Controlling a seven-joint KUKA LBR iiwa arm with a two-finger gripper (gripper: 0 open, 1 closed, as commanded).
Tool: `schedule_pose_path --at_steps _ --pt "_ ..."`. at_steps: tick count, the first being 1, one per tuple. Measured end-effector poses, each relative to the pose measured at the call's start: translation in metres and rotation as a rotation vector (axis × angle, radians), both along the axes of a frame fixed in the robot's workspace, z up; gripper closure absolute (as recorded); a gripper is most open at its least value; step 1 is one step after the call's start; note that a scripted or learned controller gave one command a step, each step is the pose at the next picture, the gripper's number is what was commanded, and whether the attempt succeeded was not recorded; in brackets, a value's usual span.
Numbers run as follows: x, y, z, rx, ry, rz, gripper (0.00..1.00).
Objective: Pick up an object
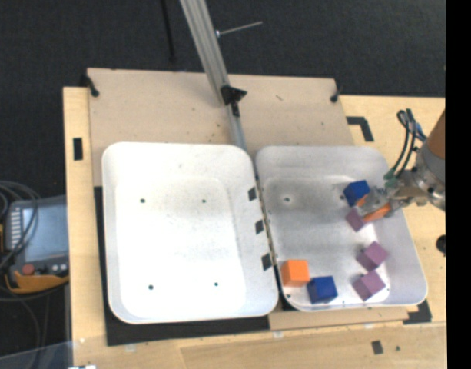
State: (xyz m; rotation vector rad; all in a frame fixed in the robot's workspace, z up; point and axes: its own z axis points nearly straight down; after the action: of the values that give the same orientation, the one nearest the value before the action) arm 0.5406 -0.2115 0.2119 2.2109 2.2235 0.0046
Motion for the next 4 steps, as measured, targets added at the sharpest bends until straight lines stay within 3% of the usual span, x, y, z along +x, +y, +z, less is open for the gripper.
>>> schedule_pose_path --at_steps 1,4 --pt "0.001 -0.001 0.031 0.001 0.001 0.001 1.00" --pt "0.013 0.158 0.039 0.004 0.006 0.003 1.00"
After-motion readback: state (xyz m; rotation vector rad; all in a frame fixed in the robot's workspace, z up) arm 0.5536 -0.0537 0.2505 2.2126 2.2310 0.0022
